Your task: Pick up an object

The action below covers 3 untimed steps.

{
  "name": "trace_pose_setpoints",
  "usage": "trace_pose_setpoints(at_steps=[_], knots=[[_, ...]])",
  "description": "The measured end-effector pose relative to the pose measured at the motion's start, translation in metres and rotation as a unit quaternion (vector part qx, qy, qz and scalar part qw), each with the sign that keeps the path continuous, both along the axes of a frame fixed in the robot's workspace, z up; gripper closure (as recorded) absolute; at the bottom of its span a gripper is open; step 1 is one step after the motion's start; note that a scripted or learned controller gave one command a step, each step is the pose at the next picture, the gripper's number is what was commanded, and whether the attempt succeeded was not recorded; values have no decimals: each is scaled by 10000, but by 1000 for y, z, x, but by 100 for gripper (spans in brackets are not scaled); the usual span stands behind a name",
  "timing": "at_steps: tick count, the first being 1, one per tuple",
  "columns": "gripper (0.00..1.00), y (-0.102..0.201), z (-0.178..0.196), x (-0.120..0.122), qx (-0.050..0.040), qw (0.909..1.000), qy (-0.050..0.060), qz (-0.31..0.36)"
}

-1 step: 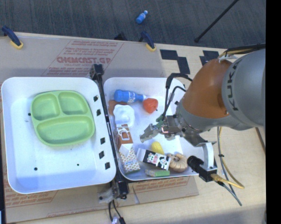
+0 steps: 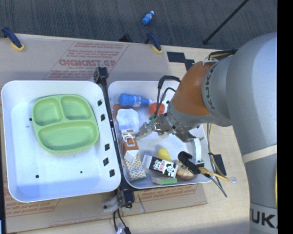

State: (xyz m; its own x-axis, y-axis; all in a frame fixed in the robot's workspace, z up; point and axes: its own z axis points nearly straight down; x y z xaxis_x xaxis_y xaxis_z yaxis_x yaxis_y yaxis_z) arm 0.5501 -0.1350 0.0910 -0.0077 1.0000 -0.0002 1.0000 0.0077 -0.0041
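While the arm [image 2: 219, 94] hangs over the right bin, nothing is lifted yet, so the step in hand is choosing a target and coming down on it.

Left to right: the left bin [image 2: 15, 140] holds a green tray [image 2: 64, 122], flat and wide, a poor pick. The right bin [image 2: 118, 89] carries the clutter. A blue bottle [image 2: 133, 100] lies at its 11 o'clock, a white cup [image 2: 128, 116] just below, a brown carton [image 2: 129, 141] and a checked packet [image 2: 135, 167] along the 8 o'clock edge. A black-and-white box [image 2: 163, 166] sits at 6 o'clock with a yellow piece [image 2: 164, 153] touching it above. A brush [image 2: 197, 165] lies at 5 o'clock.

The gripper [image 2: 154, 126] sits near the bin's centre, over bare floor. I cannot tell whether it is open or closed, and nothing shows between its tips.

My call: go for the bottle or the yellow piece, both fairly clear. Align across the short axis and descend straight. Main risk is nudging neighbours.
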Motion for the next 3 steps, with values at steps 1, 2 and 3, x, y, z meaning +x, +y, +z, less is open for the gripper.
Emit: trace_pose_setpoints(at_steps=[1, 2, 3], knots=[[0, -62, 17, 84, -5, 10000, -25, -7], [0, -17, 1, 79, 4, 10000, -4, -4], [100, -17, 11, 79, 4, 10000, -1, 12]])
